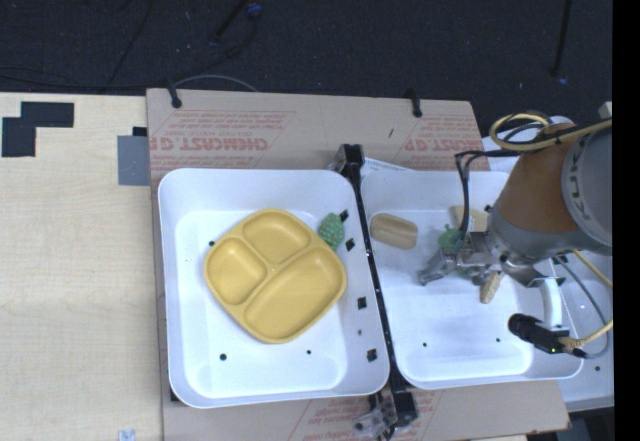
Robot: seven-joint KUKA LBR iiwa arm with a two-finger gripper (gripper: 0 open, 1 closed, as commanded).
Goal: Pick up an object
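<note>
Bread roll [393, 230] | right bin [470, 359] | near divider | open floor below

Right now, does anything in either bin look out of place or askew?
Only small things. The yellow divided plate lies rotated at an angle in the left bin. A small green object sits wedged between its rim and the bin wall. Nothing looks spilled or broken. A tan block lies in the right bin.

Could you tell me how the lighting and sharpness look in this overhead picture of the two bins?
Camera view: even, soft light; the yellow divided plate casts only a faint shadow; the white bin walls are bright, nearly washed out; the floor above is dark; the gripper area is soft and hard to resolve.
</note>
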